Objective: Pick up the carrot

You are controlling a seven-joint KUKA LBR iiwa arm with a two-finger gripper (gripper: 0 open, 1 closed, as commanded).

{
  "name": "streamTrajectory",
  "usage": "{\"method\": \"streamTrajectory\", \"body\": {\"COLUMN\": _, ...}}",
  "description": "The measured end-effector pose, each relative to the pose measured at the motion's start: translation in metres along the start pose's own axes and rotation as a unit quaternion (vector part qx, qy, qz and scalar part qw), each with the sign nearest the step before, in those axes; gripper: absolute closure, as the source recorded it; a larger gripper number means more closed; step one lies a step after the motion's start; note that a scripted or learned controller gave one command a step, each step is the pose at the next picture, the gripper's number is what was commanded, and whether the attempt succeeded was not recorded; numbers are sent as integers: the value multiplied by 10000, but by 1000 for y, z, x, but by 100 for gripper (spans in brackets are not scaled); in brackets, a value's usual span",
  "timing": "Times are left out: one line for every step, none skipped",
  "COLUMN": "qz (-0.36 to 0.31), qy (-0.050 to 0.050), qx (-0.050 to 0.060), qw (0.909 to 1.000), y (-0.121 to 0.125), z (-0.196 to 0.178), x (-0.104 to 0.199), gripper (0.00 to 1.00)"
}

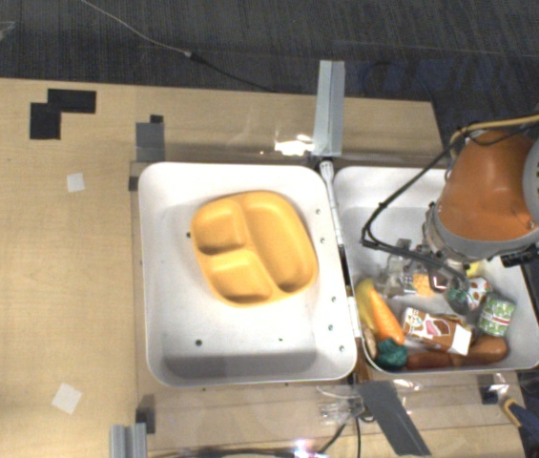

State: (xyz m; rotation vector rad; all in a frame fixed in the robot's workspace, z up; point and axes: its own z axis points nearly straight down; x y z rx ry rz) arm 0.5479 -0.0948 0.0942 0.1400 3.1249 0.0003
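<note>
My bench [50, 284] has two white bins side by side. The left bin [169, 351] has lots of open room along its walls, and a yellow plate [250, 246] with three parts sits in the middle of it. The right bin [383, 194] is much more crowded, and my arm [488, 189] with its orange band hangs over it, coming in from the right side. The far part of that bin is bare white floor, but the near part is packed with small things close to the near wall. A yellow banana [372, 301] lies by the bin's left wall. A brown box [436, 330] lies next to a long brown sausage-like thing [455, 356] by the near wall. Some green things [493, 315] sit near the right wall, and a dark green one [390, 356] sits in the near left corner. The carrot [386, 322] lies in the right bin, touching the banana, with the brown box just beside it. My gripper [420, 273] is low over the middle of this bin, and the carrot is near it, a little to the left and closer to the near wall. I cannot tell how my gripper is set.
</note>
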Motion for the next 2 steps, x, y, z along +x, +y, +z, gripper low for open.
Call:
{"method": "streamTrajectory", "body": {"qz": -321, "qy": -34, "qx": -10, "qw": 9995, "y": 53, "z": -97, "x": -47, "gripper": 100}}
{"method": "streamTrajectory", "body": {"qz": 723, "qy": -14, "qx": 6, "qw": 9974, "y": 6, "z": -177, "x": -89, "gripper": 100}}
